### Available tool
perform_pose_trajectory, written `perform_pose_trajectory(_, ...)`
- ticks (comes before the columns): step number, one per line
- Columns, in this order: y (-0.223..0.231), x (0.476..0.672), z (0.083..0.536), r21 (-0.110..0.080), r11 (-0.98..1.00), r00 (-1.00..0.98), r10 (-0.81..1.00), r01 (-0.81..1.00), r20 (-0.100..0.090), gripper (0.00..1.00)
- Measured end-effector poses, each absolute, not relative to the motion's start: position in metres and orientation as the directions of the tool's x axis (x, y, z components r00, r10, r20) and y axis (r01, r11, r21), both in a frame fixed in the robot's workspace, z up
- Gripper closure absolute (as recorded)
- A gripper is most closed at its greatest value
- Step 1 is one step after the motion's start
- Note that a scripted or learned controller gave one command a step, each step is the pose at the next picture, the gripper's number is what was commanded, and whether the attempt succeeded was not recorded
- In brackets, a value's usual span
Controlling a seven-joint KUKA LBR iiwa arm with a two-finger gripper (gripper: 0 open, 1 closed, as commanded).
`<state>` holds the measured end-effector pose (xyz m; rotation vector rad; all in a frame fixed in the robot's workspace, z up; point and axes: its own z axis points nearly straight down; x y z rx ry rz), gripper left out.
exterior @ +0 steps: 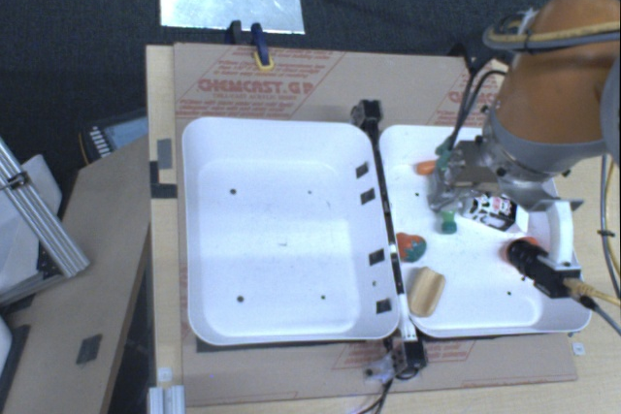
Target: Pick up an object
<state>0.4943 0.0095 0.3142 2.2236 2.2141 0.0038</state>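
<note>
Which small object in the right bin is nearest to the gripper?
The small green piece, directly under the gripper; the tan block lies farther off.

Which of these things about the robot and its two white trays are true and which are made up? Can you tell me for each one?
1. The robot's hand is over the right bin. True.
2. The tan piece lies in the left bin. False: it lies in the right bin, near the divider between the bins.
3. A small orange thing lies near the top of the right bin. True.
4. The teal and orange object is lifted high in the air. False: it rests on the bin floor, beside the divider.
5. A small green thing sits just below the hand. True.
</note>
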Motion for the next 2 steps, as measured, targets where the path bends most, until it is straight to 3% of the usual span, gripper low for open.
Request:
perform_pose_trajectory(1,0.055,0.571,0.322,0.007,0.008,-0.008,1.0,1.0,0.001,1.0)
perform_pose_trajectory(2,0.058,0.513,0.263,-0.007,0.001,-0.001,1.0,1.0,0.0,1.0)
